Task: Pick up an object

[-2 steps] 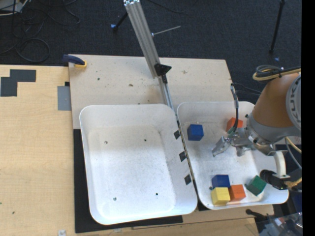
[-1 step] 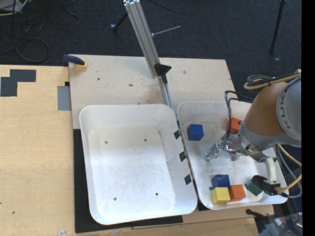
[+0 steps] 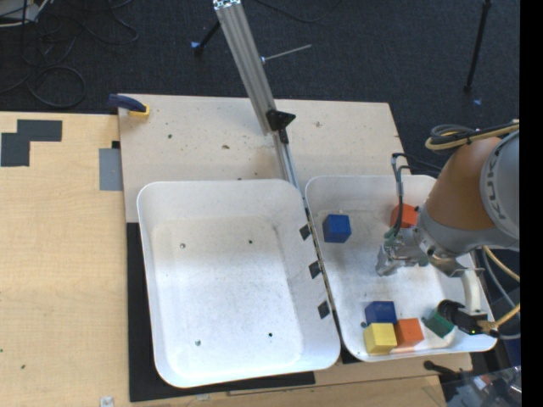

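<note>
The gripper [image 3: 392, 259] hangs low in the right bin [image 3: 356, 195]; whether its fingers are wide or narrow I cannot tell (too small). A blue cube [image 3: 337, 227] sits left of them, apart. Nearer the camera lie a yellow block [image 3: 380, 337], orange block [image 3: 409, 331] and green piece [image 3: 439, 322].

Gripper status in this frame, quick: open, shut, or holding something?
Gripper: down inside the right bin, over bare floor beside the orange block; open or shut cannot be told.
</note>
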Tool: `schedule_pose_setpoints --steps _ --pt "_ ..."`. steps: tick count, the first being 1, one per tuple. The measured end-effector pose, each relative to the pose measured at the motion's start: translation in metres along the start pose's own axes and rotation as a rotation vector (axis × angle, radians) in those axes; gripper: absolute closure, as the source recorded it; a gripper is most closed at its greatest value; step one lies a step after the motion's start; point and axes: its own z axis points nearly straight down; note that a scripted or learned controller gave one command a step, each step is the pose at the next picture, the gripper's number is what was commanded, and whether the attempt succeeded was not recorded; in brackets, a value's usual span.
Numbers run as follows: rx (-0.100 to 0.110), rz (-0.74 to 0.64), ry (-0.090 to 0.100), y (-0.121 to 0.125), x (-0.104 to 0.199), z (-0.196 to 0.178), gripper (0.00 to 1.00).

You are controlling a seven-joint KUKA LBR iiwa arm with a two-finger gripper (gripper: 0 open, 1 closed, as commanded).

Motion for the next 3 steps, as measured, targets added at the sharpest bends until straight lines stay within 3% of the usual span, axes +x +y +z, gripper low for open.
schedule_pose_setpoints --steps 3 --pt "-0.006 -0.009 -0.004 -0.01 -0.01 -0.162 1.0"
